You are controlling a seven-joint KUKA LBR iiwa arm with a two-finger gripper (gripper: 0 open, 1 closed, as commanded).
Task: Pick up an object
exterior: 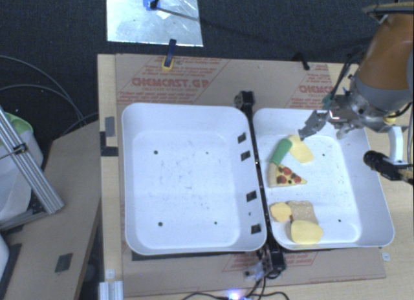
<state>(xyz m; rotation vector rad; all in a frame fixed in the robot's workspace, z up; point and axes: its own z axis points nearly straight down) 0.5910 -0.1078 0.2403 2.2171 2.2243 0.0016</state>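
Two white bins sat side by side; every toy food lay in the right bin, toward its left wall. The gripper hung low by the far edge, just beside the yellow piece and green piece, likely its target. How far it was spread I couldn't tell; nothing showed in it.

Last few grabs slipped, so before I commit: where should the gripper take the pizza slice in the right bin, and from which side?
Probably from straight above, pinching the pizza slice across its wider crust end at the view's left. It lies flat, so there is little side face to catch. The green piece sits close above it, while the bin floor to its right is bare, giving the gripper room there.
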